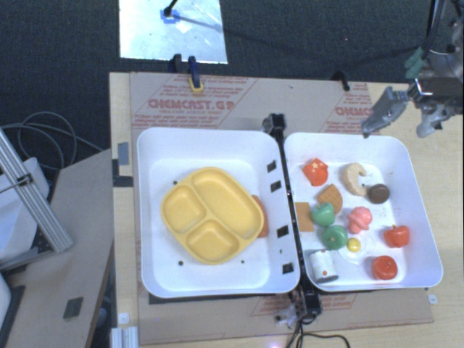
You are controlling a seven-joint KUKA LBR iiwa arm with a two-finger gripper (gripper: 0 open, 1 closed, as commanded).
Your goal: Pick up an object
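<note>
The objects to be picked are gathered in the right bin (417,194). At its far side a red-orange strawberry-like piece (315,171) is seen, and to its right a pale curved croissant-like piece (354,177) touches a dark brown ball (378,193). Near the middle a tan slice (330,198) lies tilted, with an orange square (304,217) to its left by the bin wall. 2 green pepper-like pieces (323,214) (334,236) are set one nearer than the other, and a pink piece (359,219) lies just beside them on the right. A fried egg (353,247) is seen nearer still, a red pepper (396,235) to its right, a red tomato (384,267) at the near right, and a small white can (323,264) at the near left corner.

The gripper (401,120) is held above the far right edge of this bin, well apart from all the pieces. Its 2 fingers (377,116) are spread wide, and nothing is seen between them.

In the left bin (152,158) a yellow 3-compartment tray (212,214) is laid, with an orange piece (260,216) partly hidden at its right edge. Both bins are borne on a board (217,104) printed with red lettering, and a blue and yellow clamp (194,75) is fixed at its far edge.
</note>
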